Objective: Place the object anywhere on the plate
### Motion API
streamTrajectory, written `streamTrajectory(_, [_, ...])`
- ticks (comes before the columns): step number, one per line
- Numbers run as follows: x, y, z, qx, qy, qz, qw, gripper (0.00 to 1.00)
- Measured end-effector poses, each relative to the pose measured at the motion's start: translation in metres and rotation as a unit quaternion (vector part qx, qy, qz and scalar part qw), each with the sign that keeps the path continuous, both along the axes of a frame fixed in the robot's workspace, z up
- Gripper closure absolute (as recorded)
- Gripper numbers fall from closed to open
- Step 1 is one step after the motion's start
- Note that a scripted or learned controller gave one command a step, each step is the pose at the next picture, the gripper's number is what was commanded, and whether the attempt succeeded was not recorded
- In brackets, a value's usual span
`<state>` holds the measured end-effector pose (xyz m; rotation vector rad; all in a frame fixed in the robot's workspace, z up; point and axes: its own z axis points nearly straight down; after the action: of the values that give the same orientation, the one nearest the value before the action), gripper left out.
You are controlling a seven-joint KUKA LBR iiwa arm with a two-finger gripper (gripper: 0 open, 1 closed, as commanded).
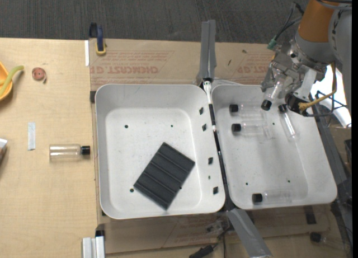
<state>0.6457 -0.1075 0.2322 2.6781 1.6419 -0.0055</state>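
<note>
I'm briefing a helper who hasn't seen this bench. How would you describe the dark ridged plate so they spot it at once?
Start at the left white bin. On its floor, toward the near edge, lies the plate, a dark grey ridged rectangle turned at a slant. It is the only dark slab on the bench; the small bottles in the right bin are clear with black caps.

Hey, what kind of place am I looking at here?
Probably a robotics lab test bench: a grey and orange robot arm reaches over two white bins clamped to a cardboard-covered bench, with cables trailing at the arm.
</note>
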Motion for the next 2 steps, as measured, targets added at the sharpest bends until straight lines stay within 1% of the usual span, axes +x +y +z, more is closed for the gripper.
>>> streamTrajectory(1, [0.013,0.11,0.117,-0.0002,0.0,0.004,1.0,1.0])
streamTrajectory(2, [-0.019,0.173,-0.042,0.0005,0.001,0.117,0.9931,1.0])
